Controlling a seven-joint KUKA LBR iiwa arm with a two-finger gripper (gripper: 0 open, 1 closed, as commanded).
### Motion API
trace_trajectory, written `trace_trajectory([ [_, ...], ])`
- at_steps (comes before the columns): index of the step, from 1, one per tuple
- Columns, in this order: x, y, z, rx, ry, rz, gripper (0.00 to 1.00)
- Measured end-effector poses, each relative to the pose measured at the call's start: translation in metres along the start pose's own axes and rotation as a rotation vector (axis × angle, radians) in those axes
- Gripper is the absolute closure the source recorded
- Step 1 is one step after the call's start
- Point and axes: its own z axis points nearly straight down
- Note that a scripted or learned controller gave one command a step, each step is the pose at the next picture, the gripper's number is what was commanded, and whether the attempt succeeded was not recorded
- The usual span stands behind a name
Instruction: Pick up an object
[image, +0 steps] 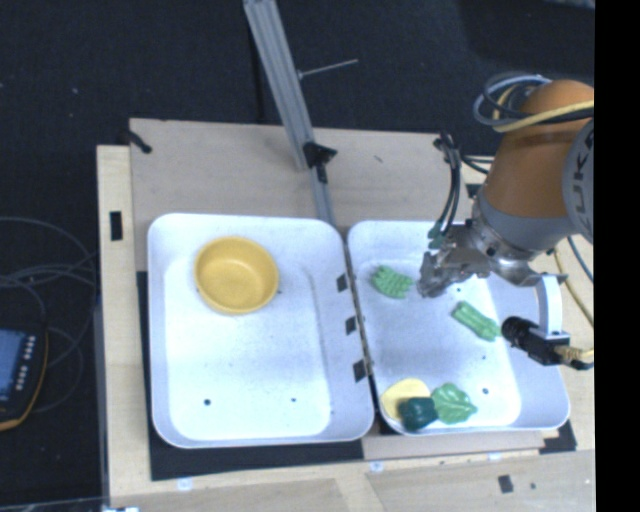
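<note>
The arm (535, 165) was bulky, with a broad orange band, grey metal wrist, looped cables and a dark gripper (434, 272).

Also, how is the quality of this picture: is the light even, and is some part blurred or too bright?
In the camera view, the two white bins are strongly lit and almost washed out, while the floor around the bench is nearly black. The gripper looks soft and blurred, so its details are hard to read. The yellow bowl is fairly sharp, with a faint shadow at its edge.
</note>
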Motion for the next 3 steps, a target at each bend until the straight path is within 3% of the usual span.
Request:
trace_trajectory([
  [3,0.148,-0.005,0.037,0.001,0.001,-0.001,1.00],
])
